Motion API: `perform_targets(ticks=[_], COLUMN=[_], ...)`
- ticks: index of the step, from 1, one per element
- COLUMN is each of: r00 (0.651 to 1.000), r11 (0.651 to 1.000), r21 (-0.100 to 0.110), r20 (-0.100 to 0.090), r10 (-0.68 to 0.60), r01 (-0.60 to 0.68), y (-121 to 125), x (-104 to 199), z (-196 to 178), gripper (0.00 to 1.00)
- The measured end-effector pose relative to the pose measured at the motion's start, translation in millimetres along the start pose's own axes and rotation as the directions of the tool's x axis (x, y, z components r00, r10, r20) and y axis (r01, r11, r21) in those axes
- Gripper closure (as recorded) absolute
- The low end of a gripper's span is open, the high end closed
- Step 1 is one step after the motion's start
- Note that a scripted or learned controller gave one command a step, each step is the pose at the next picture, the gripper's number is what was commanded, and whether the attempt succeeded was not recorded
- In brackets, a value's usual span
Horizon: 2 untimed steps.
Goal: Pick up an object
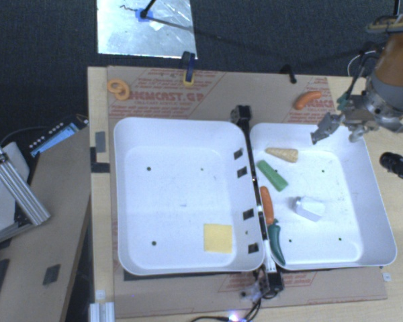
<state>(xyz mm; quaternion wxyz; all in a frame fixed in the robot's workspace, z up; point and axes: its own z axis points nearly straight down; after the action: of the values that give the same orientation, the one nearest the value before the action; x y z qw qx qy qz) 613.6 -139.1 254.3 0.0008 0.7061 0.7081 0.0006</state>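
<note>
Camera view shows the gripper [340, 127] hovering over the upper right corner of the right bin [369, 180], fingers spread apart and holding nothing. Nearest to it is the cone-shaped piece [283, 154], lying down-left of the gripper on the bin floor, its long axis running left-right, tip pointing left, so it seems the likeliest pick.

Grey metal pincer [340, 127]: grey fingers, orange band above the wrist. Beside it, an orange sausage-shaped piece [307, 100] lies on the tan cardboard surface [269, 89], which carries red lettering. Below the pincer, the right white plastic bin [373, 173] contains a beige cone [282, 154], a green block [272, 176], an orange carrot with green top [267, 206], and a white block [308, 208]. Far from the pincer, the left white plastic bin [131, 129] contains a yellow square [218, 238].
</note>
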Motion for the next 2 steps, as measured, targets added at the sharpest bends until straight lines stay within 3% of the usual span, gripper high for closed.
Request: perform_targets(ticks=[1, 2], r00=[1.000, 1.000], r11=[1.000, 1.000], r21=[-0.004, -0.020], r20=[0.000, 0.005], r10=[-0.003, -0.004], r01=[0.003, 0.004], y=[1, 39], x=[0, 0], z=[-11, -246], gripper=[1.00, 1.00])
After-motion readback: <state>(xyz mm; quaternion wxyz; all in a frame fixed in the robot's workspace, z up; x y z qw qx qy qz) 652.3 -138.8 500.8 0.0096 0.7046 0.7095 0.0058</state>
